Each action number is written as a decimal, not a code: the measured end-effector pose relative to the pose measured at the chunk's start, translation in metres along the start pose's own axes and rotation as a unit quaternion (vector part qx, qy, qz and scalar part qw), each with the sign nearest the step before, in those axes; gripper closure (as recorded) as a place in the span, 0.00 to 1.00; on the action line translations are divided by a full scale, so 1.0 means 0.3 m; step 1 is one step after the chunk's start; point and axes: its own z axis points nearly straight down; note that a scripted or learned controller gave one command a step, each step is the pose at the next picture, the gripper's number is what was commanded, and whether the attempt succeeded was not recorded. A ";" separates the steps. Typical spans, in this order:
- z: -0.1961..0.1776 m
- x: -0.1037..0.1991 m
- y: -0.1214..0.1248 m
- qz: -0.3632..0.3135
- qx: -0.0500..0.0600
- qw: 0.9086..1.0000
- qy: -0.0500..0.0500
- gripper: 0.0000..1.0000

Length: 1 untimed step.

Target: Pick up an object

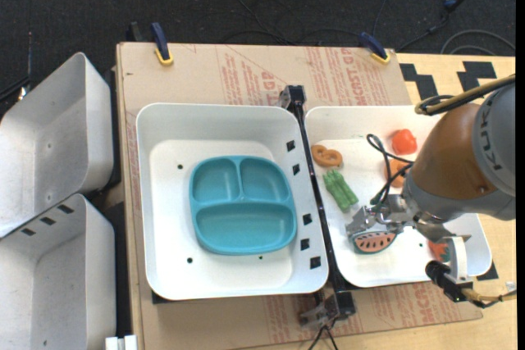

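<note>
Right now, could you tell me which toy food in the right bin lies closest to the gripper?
The watermelon slice, just under the gripper; the green vegetable, pretzel and tomato lie farther off.

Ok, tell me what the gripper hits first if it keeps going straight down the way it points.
Most likely the watermelon slice: the gripper sits right over it in the right bin. Depth is unclear from this slanted view, so contact may already be close.
</note>
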 end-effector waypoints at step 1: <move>-0.041 0.000 0.003 0.001 -0.002 1.000 0.000 1.00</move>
